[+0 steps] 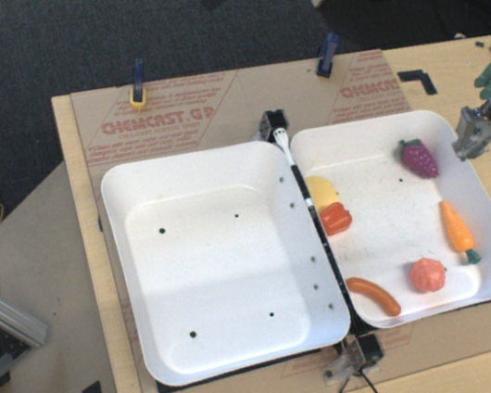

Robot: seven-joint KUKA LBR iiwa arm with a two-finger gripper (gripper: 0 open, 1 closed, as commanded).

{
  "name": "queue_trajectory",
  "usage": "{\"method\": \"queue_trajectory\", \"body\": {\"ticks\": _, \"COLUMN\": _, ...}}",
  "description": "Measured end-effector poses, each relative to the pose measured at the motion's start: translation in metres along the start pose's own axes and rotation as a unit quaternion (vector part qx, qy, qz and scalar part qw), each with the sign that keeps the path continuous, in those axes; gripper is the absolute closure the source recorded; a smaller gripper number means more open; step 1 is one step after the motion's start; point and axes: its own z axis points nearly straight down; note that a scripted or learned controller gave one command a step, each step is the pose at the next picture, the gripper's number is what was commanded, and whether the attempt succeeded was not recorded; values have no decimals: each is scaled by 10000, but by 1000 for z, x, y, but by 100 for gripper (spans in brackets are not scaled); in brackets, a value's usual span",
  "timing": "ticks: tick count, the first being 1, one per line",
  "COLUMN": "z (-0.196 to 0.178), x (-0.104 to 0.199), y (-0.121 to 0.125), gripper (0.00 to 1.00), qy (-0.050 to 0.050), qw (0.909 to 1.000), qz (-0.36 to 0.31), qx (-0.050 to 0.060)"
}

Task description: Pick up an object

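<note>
The gripper (476, 129) hangs just beyond the right bin's (375, 131) far right corner, nearest the grapes (419, 158); its opening I cannot tell.

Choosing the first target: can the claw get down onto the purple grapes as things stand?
Probably yes. The claw sits just past the right bin's rim, beside the grapes, which lie alone with bare floor around them.
</note>
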Motion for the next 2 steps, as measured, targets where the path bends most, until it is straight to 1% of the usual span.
{"method": "queue_trajectory", "body": {"ticks": 1, "z": -15, "x": 10, "y": 0, "gripper": 100, "qy": -3, "qw": 10000, "qz": 13, "qx": 2}}
{"method": "queue_trajectory", "body": {"ticks": 2, "z": -6, "x": 16, "y": -1, "gripper": 100, "qy": 3, "qw": 10000, "qz": 20, "qx": 34}}
